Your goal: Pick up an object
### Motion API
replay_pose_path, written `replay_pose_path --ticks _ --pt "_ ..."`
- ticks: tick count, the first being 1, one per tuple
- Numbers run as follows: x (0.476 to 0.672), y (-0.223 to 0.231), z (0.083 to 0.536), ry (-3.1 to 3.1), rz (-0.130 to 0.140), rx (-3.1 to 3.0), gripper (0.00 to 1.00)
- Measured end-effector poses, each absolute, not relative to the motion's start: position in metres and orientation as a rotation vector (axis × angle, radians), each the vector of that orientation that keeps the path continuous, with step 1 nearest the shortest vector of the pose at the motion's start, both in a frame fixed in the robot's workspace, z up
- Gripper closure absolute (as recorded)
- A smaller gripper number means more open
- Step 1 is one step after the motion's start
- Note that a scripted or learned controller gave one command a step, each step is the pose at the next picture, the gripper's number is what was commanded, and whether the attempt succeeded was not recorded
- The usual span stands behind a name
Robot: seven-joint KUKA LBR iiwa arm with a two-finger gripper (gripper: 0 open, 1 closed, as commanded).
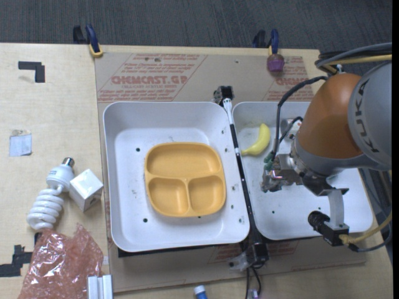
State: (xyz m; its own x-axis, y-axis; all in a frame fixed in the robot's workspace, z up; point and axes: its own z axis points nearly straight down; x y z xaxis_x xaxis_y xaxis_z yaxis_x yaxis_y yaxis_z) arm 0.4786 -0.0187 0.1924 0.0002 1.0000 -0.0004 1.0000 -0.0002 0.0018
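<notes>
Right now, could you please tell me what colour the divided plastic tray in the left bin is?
Yellow-orange divided tray, clearest in the camera view.

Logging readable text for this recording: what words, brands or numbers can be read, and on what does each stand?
"KUKA", in dark letters on the arm's grey housing, partly cut off at the frame edge.
"CHEMCAST GP", in red print on the brown protective sheet behind the left bin; the smaller red lines under it are too blurred to read.
The same red print repeats on the sheet near the purple clamp, unreadable there.
</notes>
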Motion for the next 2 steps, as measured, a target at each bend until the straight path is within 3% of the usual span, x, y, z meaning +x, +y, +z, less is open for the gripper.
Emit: replay_pose_path --ticks 1,2 --pt "0.479 -0.019 0.192 2.220 0.001 2.221 0.00" --pt "0.493 -0.095 0.166 2.220 0.000 2.222 0.00"
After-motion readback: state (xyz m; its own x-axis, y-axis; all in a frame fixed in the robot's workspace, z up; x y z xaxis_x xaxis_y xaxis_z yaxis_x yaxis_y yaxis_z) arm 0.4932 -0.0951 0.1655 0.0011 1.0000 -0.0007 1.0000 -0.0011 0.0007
